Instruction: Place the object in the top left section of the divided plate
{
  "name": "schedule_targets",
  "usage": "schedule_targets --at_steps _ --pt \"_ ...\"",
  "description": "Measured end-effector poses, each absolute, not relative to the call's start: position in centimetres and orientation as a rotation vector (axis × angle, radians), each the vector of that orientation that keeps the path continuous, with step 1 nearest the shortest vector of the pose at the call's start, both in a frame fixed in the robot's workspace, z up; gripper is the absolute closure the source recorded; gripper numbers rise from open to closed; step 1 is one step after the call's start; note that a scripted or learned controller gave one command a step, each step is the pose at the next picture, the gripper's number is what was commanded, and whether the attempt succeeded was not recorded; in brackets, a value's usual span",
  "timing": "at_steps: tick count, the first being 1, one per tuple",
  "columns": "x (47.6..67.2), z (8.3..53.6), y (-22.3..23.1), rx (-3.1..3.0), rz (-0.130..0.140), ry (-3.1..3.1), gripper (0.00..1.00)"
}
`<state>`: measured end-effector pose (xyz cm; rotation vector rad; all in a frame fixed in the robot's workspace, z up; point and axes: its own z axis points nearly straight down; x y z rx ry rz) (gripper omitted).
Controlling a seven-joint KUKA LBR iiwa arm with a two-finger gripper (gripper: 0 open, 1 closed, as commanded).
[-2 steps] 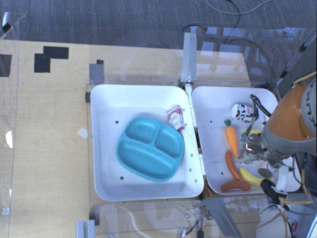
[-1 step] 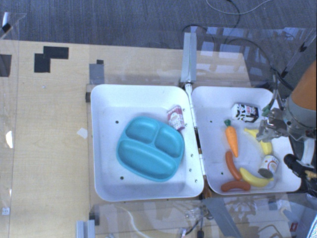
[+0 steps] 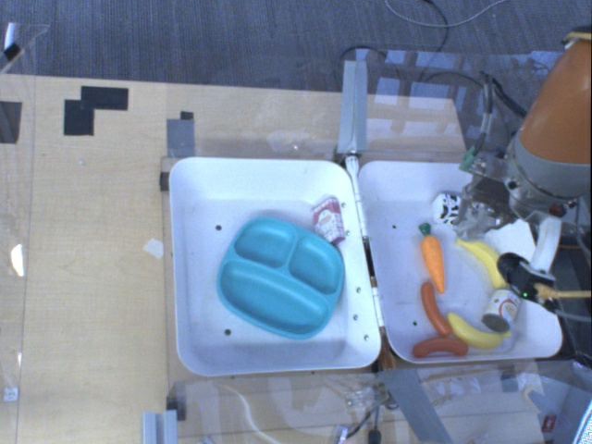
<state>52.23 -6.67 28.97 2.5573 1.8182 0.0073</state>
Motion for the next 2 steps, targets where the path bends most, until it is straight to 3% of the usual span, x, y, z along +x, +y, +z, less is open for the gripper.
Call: schedule_targets --at_steps 1,2 --pt "48.7 19.1 -11.8 2.611 0.002 1.744 1.0" --pt "48.7 10.5 -15.3 2.705 0.0 1.598 1.0"
